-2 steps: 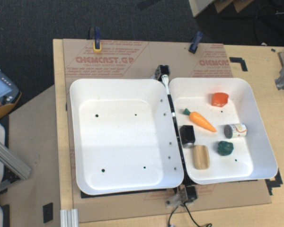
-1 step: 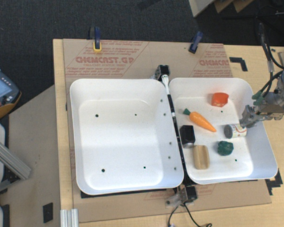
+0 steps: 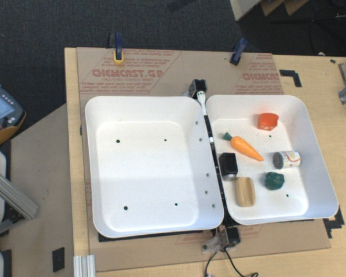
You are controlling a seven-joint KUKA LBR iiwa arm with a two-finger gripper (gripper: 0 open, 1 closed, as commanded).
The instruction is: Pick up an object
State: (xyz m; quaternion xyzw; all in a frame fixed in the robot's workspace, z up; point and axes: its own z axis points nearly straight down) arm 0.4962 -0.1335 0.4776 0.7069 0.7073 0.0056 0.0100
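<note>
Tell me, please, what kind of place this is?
Probably a robotics lab bench for picking tests: two white bins on a clamped board, with small test items such as a toy carrot.

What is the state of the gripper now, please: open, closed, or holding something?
Gripper: cannot be told from this camera view. The carrot lies loose in the right bin.

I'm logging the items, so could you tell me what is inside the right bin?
The right bin holds an orange block, carrot, black block, small can, green piece and wooden block. Nothing looks covered.
</note>
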